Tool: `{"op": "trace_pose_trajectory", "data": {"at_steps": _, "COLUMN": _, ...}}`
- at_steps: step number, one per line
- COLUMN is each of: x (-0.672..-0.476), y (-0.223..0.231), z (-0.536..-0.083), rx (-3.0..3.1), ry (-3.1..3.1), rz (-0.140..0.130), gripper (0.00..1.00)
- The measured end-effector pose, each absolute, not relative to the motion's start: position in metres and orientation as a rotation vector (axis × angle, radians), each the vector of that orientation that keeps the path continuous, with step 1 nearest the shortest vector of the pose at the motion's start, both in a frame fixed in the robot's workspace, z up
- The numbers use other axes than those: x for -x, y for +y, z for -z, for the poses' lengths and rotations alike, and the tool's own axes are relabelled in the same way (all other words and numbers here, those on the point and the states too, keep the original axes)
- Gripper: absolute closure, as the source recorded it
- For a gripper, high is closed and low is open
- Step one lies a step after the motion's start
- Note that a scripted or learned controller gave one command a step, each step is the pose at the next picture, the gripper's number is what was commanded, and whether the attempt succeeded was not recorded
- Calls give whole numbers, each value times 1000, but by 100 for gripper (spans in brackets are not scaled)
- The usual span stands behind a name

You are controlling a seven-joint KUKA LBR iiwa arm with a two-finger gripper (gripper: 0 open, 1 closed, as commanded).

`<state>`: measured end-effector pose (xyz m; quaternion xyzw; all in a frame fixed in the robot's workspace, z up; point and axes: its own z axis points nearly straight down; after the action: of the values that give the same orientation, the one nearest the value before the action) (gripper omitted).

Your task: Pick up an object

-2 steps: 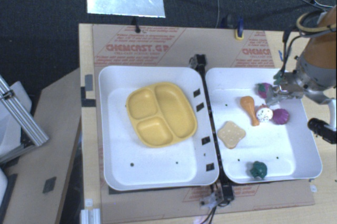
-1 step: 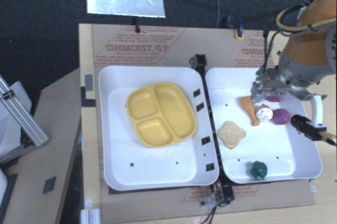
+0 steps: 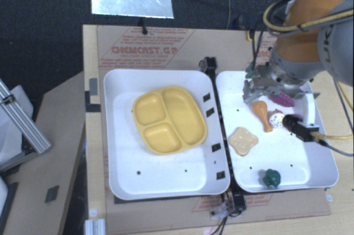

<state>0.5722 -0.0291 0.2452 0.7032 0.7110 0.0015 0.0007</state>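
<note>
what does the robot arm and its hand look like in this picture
The arm is grey and rounded, with a broad orange band above the wrist. Yellow and black cables loop around that band. Below it sits a grey metal hand, angular and compact, with a black cable trailing off beside it.

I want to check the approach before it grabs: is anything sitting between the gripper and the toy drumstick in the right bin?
Nothing visible does. The gripper hangs just above the thick end of the toy drumstick. The magenta toy lies to one side and the toast-shaped toy beyond it, neither in the gap.
</note>
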Motion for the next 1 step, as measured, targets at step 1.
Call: {"op": "trace_pose_trajectory", "data": {"at_steps": 1, "x": -588, "y": 20, "z": -234, "rx": -2209, "ry": 2231, "rz": -5, "gripper": 100}}
